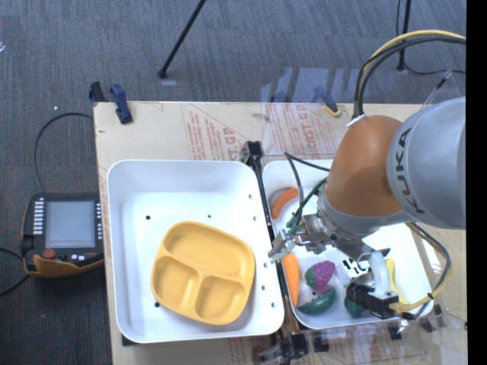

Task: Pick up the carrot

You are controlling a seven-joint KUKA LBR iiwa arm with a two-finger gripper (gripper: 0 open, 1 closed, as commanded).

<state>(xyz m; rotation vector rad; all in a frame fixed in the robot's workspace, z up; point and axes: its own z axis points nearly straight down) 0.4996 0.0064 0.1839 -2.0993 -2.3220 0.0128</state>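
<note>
Where it lies tapered and smooth, the carrot (291,277) touches the right bin's (304,319) wall.

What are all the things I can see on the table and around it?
left bin: 1, white, left half of the bench
yellow tray: 1, three compartments, inside the left bin
right bin: 1, white, beside the left bin, partly under the arm
carrot: 1, orange, right bin, along its left wall
orange piece: 1, curved, far left corner of the right bin
purple grapes: 1 bunch, right bin, right of the carrot
green vegetable: 1, dark green, near edge of the right bin
handheld controller: 1, grey and orange, on the floor left of the bench
blue clamp: 1, far left corner of the bench
arm: 1, grey with orange band, over the right bin
gripper: 1, just above the carrot
</note>
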